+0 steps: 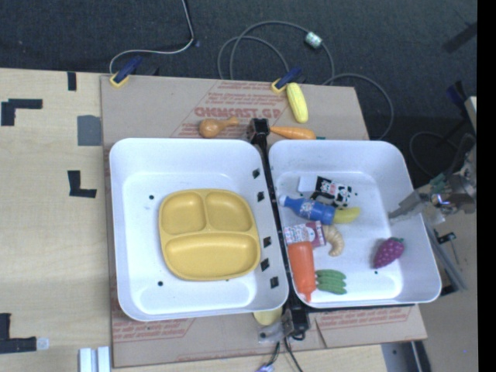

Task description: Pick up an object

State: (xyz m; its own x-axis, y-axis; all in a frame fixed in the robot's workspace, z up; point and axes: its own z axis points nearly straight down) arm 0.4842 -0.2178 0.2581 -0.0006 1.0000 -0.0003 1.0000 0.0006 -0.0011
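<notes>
Two bins sit on the desk. Left holds a yellow tray; right, toys. Gripper hovers at right; its state is unclear.

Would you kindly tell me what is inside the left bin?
The left bin holds a yellow divided plate, its compartments bare. Whatever lies beneath the plate is covered.

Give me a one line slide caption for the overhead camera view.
End effector at the right bin's edge, toys clustered inside; yellow divided plate in the left bin.
</notes>
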